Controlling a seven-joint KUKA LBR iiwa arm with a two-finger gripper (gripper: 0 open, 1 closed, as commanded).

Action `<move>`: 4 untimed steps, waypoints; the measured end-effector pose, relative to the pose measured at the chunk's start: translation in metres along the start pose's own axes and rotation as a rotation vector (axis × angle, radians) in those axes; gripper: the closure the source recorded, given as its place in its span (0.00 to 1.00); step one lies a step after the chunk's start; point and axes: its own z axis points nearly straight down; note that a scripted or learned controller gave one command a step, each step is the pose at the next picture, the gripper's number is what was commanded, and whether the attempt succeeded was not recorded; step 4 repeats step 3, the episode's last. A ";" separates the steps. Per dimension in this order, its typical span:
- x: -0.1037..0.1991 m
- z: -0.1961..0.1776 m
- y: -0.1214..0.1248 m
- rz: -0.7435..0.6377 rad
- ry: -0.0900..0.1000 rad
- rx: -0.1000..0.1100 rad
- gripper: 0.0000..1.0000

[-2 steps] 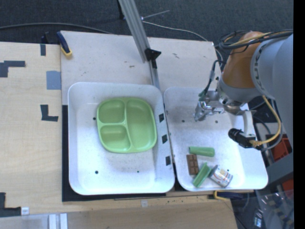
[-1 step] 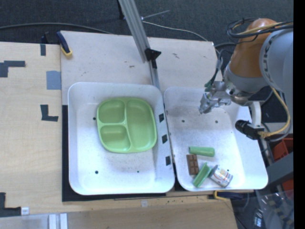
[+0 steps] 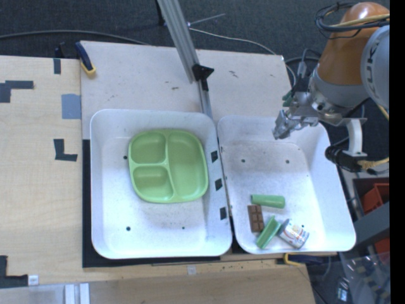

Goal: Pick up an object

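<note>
Across the left bin (image 3: 107,189), a green divided plate (image 3: 168,166) lies flat with 3 compartments. Right of it, the right bin (image 3: 316,170) holds 4 things bunched near its front edge: a green cylinder (image 3: 267,201), a brown bar (image 3: 255,218), a green stick (image 3: 267,232) and a small can (image 3: 293,235). Above that bin's far edge hangs the gripper (image 3: 283,129), well apart from them; whether it is released or clenched I cannot tell.

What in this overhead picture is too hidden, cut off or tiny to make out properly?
- Gripper: small and blurred in the camera view; whether it is open or shut is unclear.
- Small can: label too small to read.
- Brown bar: too small to identify.
- Arm: cut off by the top and right edges.
- Green sticks: too small to identify.
</note>
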 end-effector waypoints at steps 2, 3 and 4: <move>0.116 0.014 0.011 -0.005 0.002 0.008 1.00; 0.165 0.027 0.014 -0.004 0.002 0.009 1.00; 0.165 0.027 0.014 -0.004 0.002 0.009 1.00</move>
